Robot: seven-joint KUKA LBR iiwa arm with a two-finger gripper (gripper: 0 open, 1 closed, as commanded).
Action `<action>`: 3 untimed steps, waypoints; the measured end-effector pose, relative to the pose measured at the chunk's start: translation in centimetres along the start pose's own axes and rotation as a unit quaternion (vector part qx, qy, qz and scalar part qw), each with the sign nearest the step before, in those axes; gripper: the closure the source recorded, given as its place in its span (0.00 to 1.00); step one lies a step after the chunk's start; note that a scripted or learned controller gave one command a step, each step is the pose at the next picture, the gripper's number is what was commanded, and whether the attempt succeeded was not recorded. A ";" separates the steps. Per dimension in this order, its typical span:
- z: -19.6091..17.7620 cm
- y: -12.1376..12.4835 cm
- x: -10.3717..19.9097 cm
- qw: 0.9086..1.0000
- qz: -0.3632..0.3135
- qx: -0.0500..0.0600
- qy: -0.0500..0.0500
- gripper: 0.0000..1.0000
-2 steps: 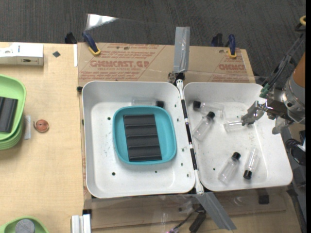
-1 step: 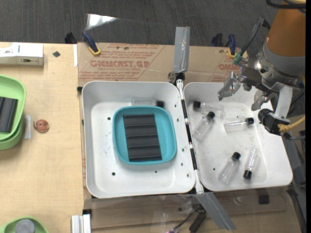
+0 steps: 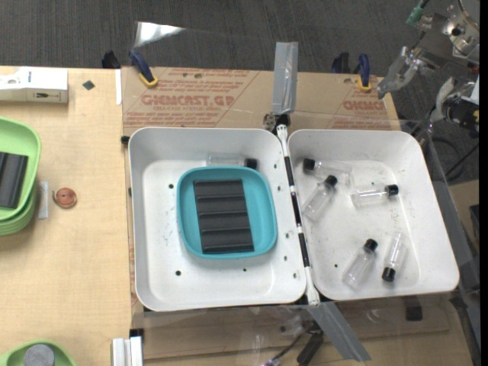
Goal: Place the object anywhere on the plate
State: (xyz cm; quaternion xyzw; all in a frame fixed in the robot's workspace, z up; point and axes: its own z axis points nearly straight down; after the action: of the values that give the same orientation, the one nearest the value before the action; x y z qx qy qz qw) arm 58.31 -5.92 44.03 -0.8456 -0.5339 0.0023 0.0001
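Vials (image 3: 358,212) of clear plastic or glass with black caps lie scattered flat in the right bin (image 3: 427,204), below and left of the claw (image 3: 396,71), which hangs at the upper right beyond the bins; whether it is spread I cannot tell. They look light, stiff, slippery and prone to roll, so pinching across the body near the cap seems best. The teal plate (image 3: 263,204) sits farther left, in the left bin (image 3: 152,227).

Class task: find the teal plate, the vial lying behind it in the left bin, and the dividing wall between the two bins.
teal plate (image 3: 187,219): camera view, bare left rim.
vial (image 3: 229,161): camera view, clear body.
dividing wall (image 3: 294,212): camera view, mid-length.
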 end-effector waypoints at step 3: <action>0.1 13.3 -10.1 1.000 0.015 0.001 0.001 0.00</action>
State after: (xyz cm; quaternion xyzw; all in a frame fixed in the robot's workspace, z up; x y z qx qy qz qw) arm 65.94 -20.76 43.95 -0.8532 -0.5215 0.0022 0.0008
